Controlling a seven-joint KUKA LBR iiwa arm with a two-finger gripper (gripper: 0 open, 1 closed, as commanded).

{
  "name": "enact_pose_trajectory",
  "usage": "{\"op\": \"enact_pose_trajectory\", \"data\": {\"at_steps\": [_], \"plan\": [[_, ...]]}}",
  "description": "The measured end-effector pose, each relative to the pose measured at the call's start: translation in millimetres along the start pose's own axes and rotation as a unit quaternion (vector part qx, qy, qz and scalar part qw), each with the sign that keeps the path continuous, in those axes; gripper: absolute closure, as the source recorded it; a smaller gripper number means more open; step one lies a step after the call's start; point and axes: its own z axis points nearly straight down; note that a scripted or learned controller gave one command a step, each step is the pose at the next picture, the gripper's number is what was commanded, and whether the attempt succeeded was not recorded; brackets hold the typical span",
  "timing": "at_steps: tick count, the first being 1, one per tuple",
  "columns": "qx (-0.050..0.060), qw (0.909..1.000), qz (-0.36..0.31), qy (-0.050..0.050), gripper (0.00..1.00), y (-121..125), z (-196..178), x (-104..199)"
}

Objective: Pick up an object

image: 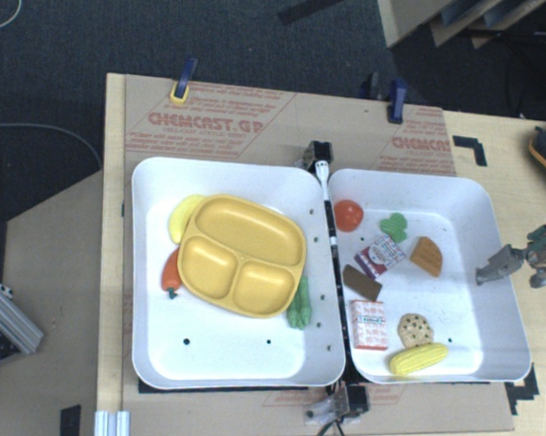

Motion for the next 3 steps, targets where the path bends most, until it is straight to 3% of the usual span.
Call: {"op": "enact_pose_trajectory", "data": {"at_steps": [1,3], "plan": [[-0.006,1.0000,-0.002,-0.002,0.00,2.7,-6.2,0.4],[-0.003,1.0000,-0.002,0.000,0.00,0.5,78.9,3.4]]}}
